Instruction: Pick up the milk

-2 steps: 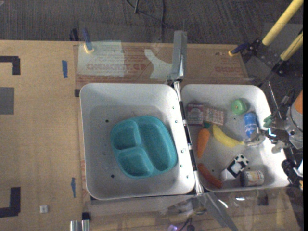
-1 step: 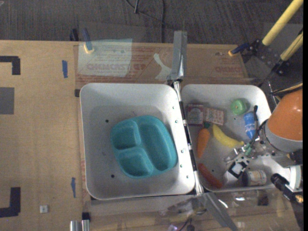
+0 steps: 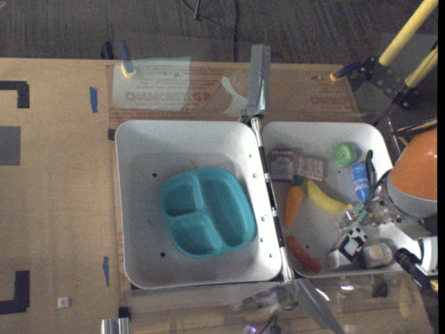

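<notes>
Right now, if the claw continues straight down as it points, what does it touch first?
Probably the black-and-white item just below the claw in the right bin, though depth is unclear.

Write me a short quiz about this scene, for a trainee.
1. True or false: the teal divided tray lies in the left bin.
2. Which lies nearer the divider between the bins: A the carrot, B the banana?
3. Fill in: the green apple sits in the ___ bin.

Key: 1 true; 2 A; 3 right.
</notes>
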`<state>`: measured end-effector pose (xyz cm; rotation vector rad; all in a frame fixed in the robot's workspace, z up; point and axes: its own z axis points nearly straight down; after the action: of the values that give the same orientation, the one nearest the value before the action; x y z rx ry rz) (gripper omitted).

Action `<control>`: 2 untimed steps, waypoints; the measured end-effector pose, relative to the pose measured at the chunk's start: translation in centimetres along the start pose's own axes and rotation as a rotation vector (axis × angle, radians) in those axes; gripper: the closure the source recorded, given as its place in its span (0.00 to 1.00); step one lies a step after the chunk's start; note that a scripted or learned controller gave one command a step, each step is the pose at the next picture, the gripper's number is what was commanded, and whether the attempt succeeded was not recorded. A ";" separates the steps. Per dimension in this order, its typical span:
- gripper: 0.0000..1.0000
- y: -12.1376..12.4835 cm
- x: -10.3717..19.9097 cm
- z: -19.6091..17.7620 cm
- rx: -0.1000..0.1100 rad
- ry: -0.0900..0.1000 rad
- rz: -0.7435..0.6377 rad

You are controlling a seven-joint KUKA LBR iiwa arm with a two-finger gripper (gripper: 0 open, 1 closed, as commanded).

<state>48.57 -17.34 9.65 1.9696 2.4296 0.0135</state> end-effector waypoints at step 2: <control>1.00 -0.1 -0.1 -0.6 0.004 0.002 0.005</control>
<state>48.46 -17.45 10.20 1.9778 2.4284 0.0116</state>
